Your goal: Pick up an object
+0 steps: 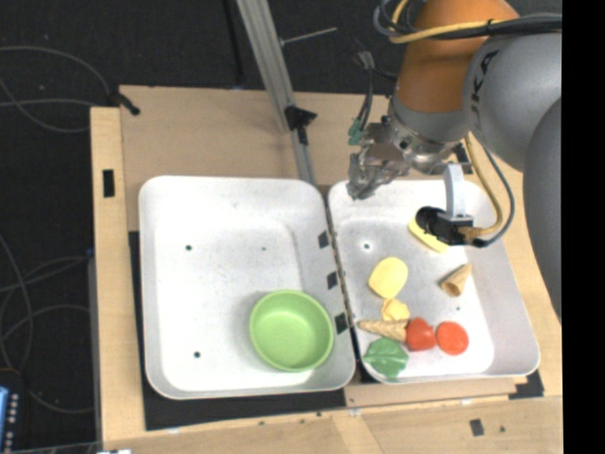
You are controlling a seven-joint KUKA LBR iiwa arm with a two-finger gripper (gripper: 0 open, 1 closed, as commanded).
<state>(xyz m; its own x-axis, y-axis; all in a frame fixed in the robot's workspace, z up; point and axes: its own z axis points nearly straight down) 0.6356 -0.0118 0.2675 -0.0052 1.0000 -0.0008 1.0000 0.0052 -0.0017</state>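
- Arm's orange band (454,36) high at right;
- gripper (362,185) at far left corner of right bin (515,334); whether apart or together, cannot tell;
- green bowl (291,330) in left bin (217,225).

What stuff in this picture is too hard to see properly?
1. Camera view: part of the back rim of the right bin is hidden behind the pincer.
2. Camera view: the two red things are too small to name.
3. Camera view: the green lump is blurry, so its shape is unclear.

No legible text or labels.
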